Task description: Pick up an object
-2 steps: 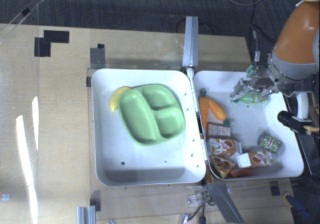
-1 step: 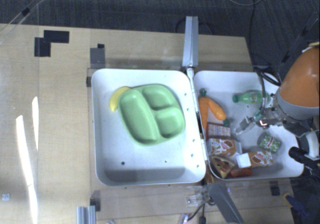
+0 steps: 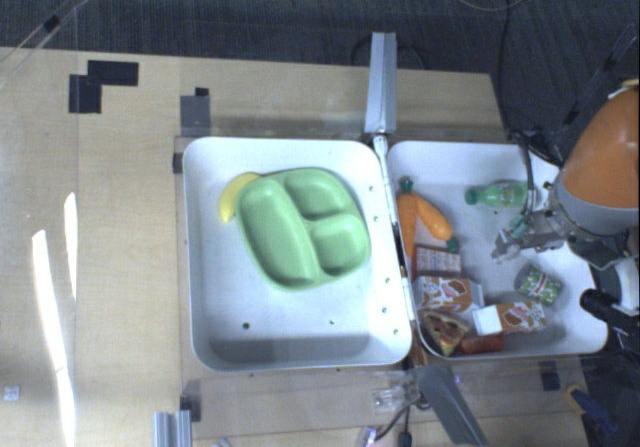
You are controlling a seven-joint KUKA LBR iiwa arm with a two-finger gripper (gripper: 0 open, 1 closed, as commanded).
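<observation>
Arm (image 3: pixel 605 170) comes in at the right edge, mostly cut off: just the orange band and the grey wrist below it. End effector (image 3: pixel 520 238) sits low over the right bin (image 3: pixel 500 155), thin metallic fingers pointing left. Too small and blurred to say whether it's released or clenched; nothing visible between the tips.

Right bin is cluttered, and its near right corner is hidden by dark arm hardware.
- Orange carrot (image 3: pixel 428 217), smooth and tapered, next to an orange piece right against the divider wall; can't tell if they are one item or two.
- Clear green bottle (image 3: pixel 497 195) lying on its side near the far wall, just above the end effector, apart from it.
- Small green-and-red packet or can (image 3: pixel 538 285), below the end effector, label unreadable.
- Printed snack packets (image 3: pixel 445 290) piled at the near left of the bin, overlapping; can't separate them.
- White box (image 3: pixel 487 320) and a red-orange wrapper (image 3: pixel 522 315) beside it, touching the pile.

Left bin (image 3: pixel 215 325): glossy white, shallow, rounded corners. Holds a pale green moulded plastic tray (image 3: pixel 300 227) with three compartments, tilted. Yellow banana (image 3: pixel 236 197) is mostly hidden under the tray's far left edge, only a curved end showing.

Bench (image 3: pixel 100 265) is light wood, with a glare streak at left.
</observation>
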